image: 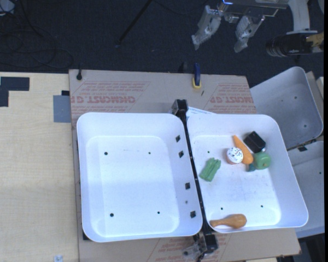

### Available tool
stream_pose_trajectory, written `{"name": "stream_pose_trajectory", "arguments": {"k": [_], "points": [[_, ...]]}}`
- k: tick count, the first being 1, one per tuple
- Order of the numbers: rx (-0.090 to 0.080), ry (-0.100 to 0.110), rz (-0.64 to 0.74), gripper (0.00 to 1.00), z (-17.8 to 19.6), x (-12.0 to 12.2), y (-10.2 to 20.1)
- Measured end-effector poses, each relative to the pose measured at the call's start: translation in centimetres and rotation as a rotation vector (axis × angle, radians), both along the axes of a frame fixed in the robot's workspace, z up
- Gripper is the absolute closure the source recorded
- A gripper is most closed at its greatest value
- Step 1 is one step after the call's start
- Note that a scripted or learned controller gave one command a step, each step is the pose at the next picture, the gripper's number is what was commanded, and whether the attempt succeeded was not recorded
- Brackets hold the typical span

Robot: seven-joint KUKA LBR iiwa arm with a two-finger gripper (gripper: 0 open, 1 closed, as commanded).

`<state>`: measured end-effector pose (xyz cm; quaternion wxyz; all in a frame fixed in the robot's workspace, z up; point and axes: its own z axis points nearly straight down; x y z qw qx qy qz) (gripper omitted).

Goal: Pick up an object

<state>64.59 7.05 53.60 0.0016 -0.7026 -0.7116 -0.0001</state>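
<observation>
My gripper [221,33] hangs high above the back edge of the bench, fingers apart and nothing between them. It is well clear of both bins. The right bin [284,201] holds a green ridged block [210,169], a white ball with dots [235,155], an orange carrot-like piece [242,148], a black block [255,141], a green round toy [261,161] and a tan pear-shaped piece [229,221] near the front wall.
The left bin [93,146] sits beside the right one, joined by a black divider clip strip [187,168]. A cardboard sheet [131,94] lies under both. A grey tray [292,102] leans at the right.
</observation>
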Motion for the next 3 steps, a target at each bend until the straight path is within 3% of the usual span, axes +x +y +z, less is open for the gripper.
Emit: {"name": "stream_pose_trajectory", "arguments": {"k": [1, 2, 3], "points": [[-0.004, 0.006, -0.007, 1.00, 1.0, -0.2, -0.6], [-0.005, 0.009, -0.003, 1.00, 2.0, -0.2, -0.5], [-0.003, 0.005, -0.008, 1.00, 0.0, -0.2, 6.3]]}}
